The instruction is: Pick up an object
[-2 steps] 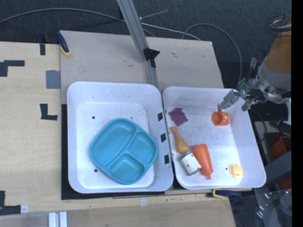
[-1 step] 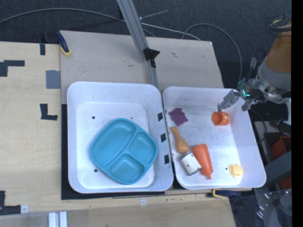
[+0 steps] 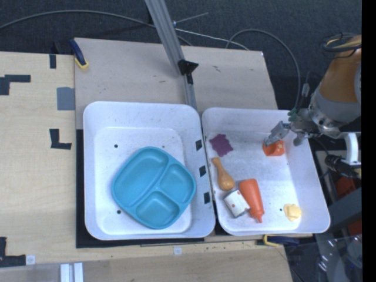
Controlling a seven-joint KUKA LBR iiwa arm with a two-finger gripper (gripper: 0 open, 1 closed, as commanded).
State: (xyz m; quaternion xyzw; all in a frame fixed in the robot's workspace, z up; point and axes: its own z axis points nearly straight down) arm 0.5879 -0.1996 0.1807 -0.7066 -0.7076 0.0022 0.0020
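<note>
Six small items near our end effector [image 3: 276,138]
It meets the small orange-red block [image 3: 274,149]; grip unclear to us. One blue plastic divided plate [image 3: 154,187] lies well left.

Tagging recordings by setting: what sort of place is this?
Likely a robotics lab bench set up for picking trials: two white bins, toy items such as a carrot, loose cables, and the claw reaching in.
</note>
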